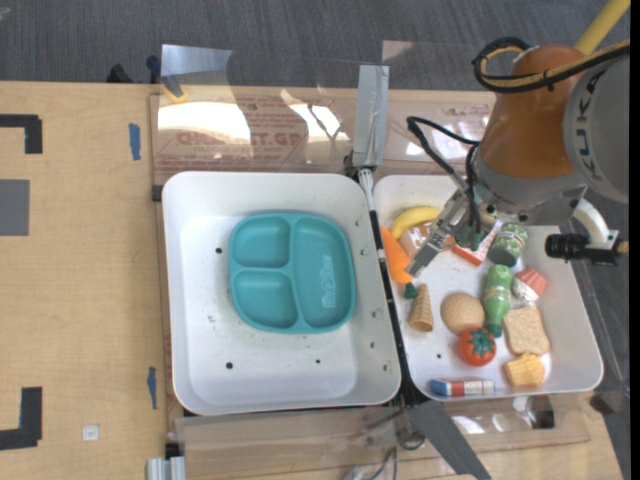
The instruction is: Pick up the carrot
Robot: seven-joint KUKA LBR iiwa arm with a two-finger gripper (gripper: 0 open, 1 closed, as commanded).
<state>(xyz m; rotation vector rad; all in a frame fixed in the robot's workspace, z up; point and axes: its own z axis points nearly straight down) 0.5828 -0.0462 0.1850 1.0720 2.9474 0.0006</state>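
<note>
Closest to the camera in the right bin [585,363] there's a marker [462,388], a cheese wedge [526,370] and a tomato [478,346], then a bread roll [462,312] and an ice cream cone [421,308]. Further back, the carrot [396,254] lies along the bin's left wall, beside a banana [415,219]. The gripper [428,252] hovers just right of the carrot; can't tell if its fingers are open or closed. The left bin [190,268] has a teal divided plate [293,271].
</note>
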